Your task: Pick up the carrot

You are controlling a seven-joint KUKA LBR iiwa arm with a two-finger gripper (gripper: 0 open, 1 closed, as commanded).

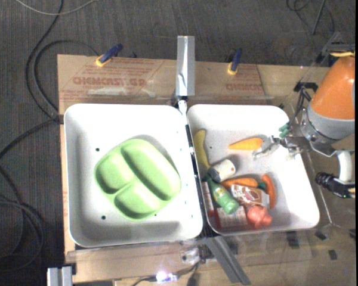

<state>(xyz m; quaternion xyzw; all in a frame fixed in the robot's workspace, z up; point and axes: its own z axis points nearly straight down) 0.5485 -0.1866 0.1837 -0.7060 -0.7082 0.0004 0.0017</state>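
The grey arm is reaching in from the right, its orange band showing at the upper right and its wrist hanging over the right rim of the right bin (298, 159). The gripper (266, 148) is pointing left and slightly down into that bin, its tip lying just right of the carrot (246, 142). Whether the jaws are apart or together I cannot tell, since the metal parts are blurring into one another. The carrot is lying on its side in the far half of the right bin, its narrow end pointing left and its leafy end toward the gripper. Nearer in the same bin, a yellow banana (200, 148), a green bottle (224, 198) and other toy foods are crowding together. The left bin (77, 159) is holding a green divided plate (137, 177).
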